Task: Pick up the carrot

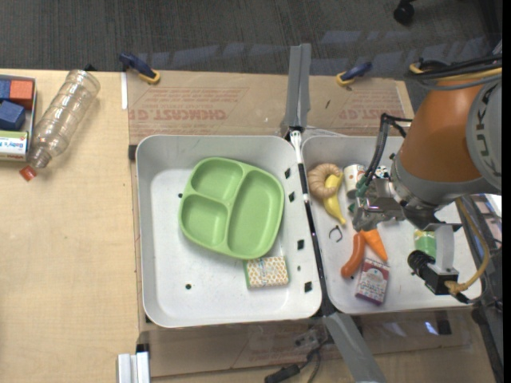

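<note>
One carrot [374, 244] lies just below the gripper [366, 214], whose grip state I cannot tell.

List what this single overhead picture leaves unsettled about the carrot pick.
- Gripper: the wrist above covers it, so the state of the jaws cannot be read.
- Carrot: its upper end runs under the gripper; contact is unclear.
- Small box: label too small to read.
- Right bin: the arm covers its right part.
</note>
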`<state>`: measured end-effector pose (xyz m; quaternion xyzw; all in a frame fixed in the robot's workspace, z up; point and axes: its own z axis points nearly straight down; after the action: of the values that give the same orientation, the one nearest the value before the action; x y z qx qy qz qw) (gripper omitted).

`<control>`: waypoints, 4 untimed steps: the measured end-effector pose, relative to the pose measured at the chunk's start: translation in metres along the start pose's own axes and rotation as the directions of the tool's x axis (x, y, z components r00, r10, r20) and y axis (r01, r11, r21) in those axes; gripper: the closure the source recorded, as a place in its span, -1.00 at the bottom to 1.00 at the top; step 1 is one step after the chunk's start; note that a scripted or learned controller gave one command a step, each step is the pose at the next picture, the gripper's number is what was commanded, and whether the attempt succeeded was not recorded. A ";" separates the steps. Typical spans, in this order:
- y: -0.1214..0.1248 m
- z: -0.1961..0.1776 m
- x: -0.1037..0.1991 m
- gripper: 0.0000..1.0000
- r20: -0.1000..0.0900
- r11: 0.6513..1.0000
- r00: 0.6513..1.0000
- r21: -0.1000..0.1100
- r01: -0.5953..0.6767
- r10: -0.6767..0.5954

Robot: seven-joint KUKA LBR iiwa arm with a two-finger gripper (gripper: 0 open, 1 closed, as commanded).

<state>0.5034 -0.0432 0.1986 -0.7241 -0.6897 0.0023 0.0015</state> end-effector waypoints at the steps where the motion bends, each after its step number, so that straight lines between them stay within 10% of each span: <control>1: -0.028 0.008 0.044 1.00 -0.001 0.972 0.972 0.000 -0.235 0.235; 2: -0.030 0.008 0.075 1.00 0.000 0.995 0.995 0.000 0.096 -0.096; 3: -0.029 0.008 0.086 1.00 0.001 0.965 0.965 -0.001 -0.263 0.263; 4: 0.006 0.008 0.128 1.00 0.001 0.965 0.965 -0.002 -0.263 0.263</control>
<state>0.5159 0.0842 0.1901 -0.8091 -0.5877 0.0025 0.0002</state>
